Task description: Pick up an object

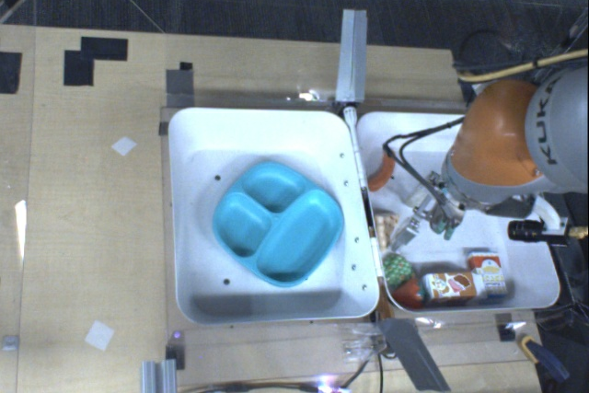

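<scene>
My gripper (pixel 425 221) hangs low over the middle of the right bin (pixel 543 290), under the arm's orange band (pixel 492 143). Just left of it lies a small beige item (pixel 386 225). A green and red toy fruit (pixel 398 273) sits below it near the bin's front left corner. A bottle with a red and yellow label (pixel 465 284) lies on its side along the front wall. An orange piece (pixel 382 170) rests against the left wall further back. I see nothing held in the gripper.
The left bin (pixel 198 152) holds a blue divided plate (pixel 278 222). A metal post (pixel 352 55) stands behind the wall between the two bins. Cables run along the arm on the right.
</scene>
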